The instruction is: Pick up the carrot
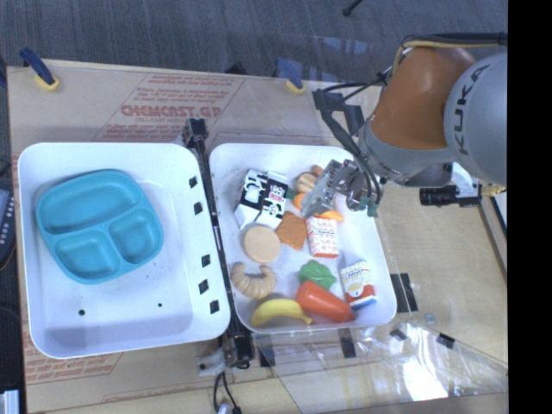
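The arm [431, 102] reaches from the right over the right bin [226, 231]. The gripper [332, 192] hangs at the bin's far side; I cannot tell its state. The carrot [323, 300] lies near the bin's near edge, touching the banana [276, 311], below its green top [317, 274]. Best approach: travel nearward, descend across the carrot's middle, clear of the banana.

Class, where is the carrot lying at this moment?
The carrot lies in the right bin, near its front edge, between the banana and the small carton, just below the green toy.
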